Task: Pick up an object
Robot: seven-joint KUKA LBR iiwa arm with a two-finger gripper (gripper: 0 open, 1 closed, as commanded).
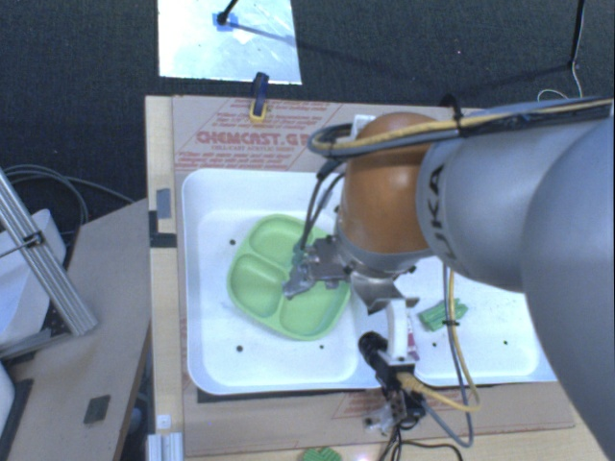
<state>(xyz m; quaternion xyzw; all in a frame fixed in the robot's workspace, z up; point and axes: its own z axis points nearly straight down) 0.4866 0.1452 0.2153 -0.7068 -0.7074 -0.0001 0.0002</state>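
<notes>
A light green divided plate (274,277) lies in the left white bin (207,257), tilted slightly toward the bin's middle. My gripper (301,281) reaches down over the plate's right part, its dark metal fingers at the divider ridges. The grey arm with its orange band (389,190) covers the bin's right side and most of the other bin. A small green object (444,313) lies in the right bin (509,353), just right of the wrist.
A cardboard sheet (250,133) lies under and behind the bins. Yellow and black cables (423,392) hang from the arm across the front rim. A metal frame (38,267) stands at the left.
</notes>
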